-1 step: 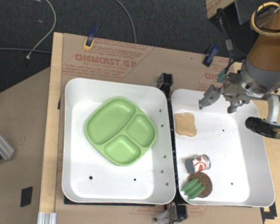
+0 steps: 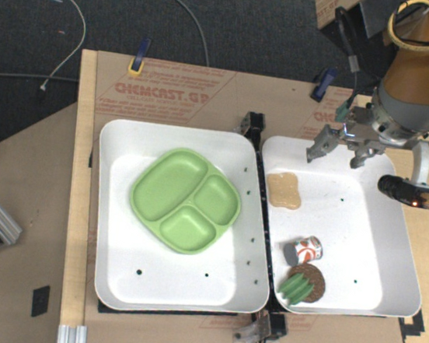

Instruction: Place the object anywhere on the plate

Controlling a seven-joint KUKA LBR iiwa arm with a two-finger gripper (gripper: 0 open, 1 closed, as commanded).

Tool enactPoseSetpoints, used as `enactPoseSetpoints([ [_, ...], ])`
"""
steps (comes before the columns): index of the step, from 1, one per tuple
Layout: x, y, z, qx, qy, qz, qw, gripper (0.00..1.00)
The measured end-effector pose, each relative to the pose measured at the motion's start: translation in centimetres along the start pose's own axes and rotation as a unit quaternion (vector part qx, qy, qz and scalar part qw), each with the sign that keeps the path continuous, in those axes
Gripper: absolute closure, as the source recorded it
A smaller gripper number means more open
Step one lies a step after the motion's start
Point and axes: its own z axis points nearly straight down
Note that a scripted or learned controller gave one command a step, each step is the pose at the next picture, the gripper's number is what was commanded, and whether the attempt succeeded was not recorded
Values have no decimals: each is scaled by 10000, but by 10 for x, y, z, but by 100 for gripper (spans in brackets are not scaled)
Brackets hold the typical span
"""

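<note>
1. Green plastic plate with three compartments [image 2: 185, 201] sits in the left white bin [image 2: 110, 192], roughly centred and turned at an angle. Nothing on it, so the placing is not done.
2. Candidate objects all lie in the right white bin [image 2: 376, 251]: a flat tan bread-slice-shaped piece [image 2: 283, 190] near the bin's left wall, a small red-and-white can [image 2: 308, 250] on its side lower down, and a round brown disc with a green piece on it [image 2: 303, 284] at the near-left corner. Can and disc are just beside each other; the tan piece is apart from both.
3. Grey two-finger claw [image 2: 340, 150] hangs over the far edge of the right bin, fingers spread wide, nothing between them. It touches no object.
4. My read: pre-grasp stage. The tan piece is nearest the claw and stands alone, so likely the easiest pick, but it's flat and offers little to pinch.
5. Risk: can and disc are crowded against the wall, leaving little finger clearance.
6. Both bins rest on a cardboard sheet over the table [image 2: 202, 87], with blue clamps [image 2: 140, 53] at the far edge pinning it.
</note>
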Motion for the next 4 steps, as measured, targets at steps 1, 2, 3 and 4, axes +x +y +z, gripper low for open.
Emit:
enactPoseSetpoints([
  [1, 3, -3, 43, 25, 2, 1, 10000, 0],
  [2, -1, -6, 105, 37, 4, 8, 10000, 0],
  [3, 0, -5, 151, -7, 7, 9, 10000, 0],
  [4, 1, -1, 135, -62, 7, 4, 10000, 100],
])
